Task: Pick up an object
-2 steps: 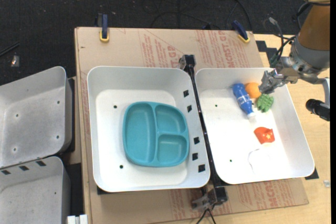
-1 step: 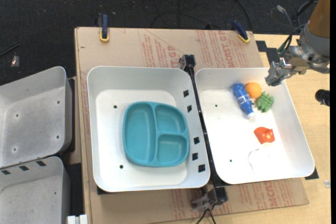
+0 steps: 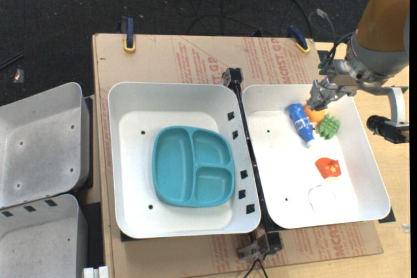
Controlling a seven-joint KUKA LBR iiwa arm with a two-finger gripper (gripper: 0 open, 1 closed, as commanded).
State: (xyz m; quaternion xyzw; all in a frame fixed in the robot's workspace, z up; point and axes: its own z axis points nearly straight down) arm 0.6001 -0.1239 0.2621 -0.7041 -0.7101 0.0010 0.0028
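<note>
Cardboard covers your bench point(image 3: 195, 49), clamped at its far edge so the two white bins stay put under the camera. Your gripper point(image 3: 318, 101) hangs low over the far corner of the right bin point(image 3: 374, 172), directly above an orange object point(image 3: 316, 114), and I judge that piece to be the target; whether anything is pinched, or how the tool is set, you cannot tell from this slant. Touching the orange object on its left lies a blue bottle-like toy point(image 3: 301, 122), and just beside it on the nearer right sits a green toy point(image 3: 329, 127), so the cluster may crowd the grasp. Nearer the camera, apart from the orange object, rests a red piece point(image 3: 328, 167). Well to its left, the other bin point(image 3: 124, 107) holds a teal divided plate point(image 3: 193, 166).
</note>
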